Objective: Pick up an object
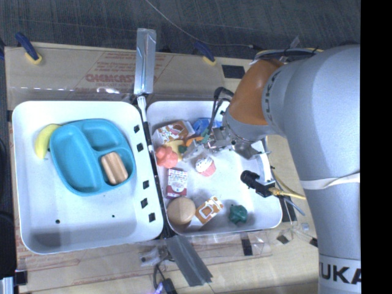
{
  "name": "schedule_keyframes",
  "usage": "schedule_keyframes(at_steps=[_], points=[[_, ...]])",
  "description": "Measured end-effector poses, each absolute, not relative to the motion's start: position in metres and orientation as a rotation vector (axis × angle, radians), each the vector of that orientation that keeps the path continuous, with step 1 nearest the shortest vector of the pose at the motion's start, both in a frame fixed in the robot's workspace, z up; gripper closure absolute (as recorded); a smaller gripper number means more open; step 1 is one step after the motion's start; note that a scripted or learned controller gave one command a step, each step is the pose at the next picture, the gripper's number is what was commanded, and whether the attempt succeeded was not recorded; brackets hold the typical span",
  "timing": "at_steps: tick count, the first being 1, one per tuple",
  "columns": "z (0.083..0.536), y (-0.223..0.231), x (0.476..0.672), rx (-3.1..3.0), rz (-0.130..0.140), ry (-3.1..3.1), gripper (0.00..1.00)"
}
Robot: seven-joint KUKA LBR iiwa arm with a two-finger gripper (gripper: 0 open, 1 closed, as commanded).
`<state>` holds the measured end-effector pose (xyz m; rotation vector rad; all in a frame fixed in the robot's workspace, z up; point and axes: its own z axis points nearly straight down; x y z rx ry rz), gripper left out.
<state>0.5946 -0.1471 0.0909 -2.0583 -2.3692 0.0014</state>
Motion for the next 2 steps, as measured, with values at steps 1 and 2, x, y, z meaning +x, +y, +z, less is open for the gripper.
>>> schedule_keyframes(at_steps=[1, 2], points=[[0.183, -0.180, 0.571, -1.837, -0.001, -2.553, 0.00], [0.127, -0.141, 0.642, -1.655, 0.000, -2.667, 0.00]])
